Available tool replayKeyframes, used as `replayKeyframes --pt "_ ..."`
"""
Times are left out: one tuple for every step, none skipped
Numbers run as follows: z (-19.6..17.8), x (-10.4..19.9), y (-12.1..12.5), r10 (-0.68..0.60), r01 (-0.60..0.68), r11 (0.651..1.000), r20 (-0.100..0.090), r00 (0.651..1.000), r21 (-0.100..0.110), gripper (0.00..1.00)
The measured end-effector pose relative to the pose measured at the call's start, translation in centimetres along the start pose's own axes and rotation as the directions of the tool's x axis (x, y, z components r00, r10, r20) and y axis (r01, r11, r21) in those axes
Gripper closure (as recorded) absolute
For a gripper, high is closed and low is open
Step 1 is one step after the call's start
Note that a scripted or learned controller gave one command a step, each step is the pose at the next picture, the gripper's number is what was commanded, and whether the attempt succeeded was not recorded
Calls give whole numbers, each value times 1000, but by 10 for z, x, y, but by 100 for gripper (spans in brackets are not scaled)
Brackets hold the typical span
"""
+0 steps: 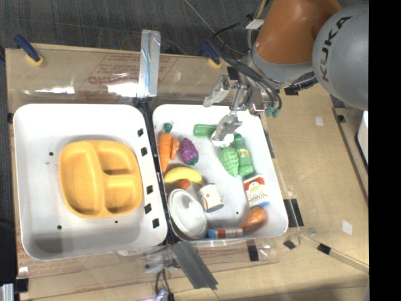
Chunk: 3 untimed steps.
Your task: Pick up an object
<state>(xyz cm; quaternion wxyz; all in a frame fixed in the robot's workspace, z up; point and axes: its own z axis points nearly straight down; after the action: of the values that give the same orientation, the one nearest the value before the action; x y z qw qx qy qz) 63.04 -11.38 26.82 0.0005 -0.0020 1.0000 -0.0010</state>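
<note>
Metal tool, grip state unclear, hangs over bumpy green plastic corn.

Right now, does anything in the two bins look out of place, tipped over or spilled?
Nothing is spilled. The small white cup in the right bin lies on its side beside the white bowl. The yellow tray sits flat in the left bin.
</note>
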Motion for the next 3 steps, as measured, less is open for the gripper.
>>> replayKeyframes --pt "154 2 -84 25 -26 1000 -16 1000 -5 0" --pt "177 34 -3 -16 16 1000 -1 1000 -4 0" --pt "149 53 -11 126 -126 992 -2 992 -2 0"
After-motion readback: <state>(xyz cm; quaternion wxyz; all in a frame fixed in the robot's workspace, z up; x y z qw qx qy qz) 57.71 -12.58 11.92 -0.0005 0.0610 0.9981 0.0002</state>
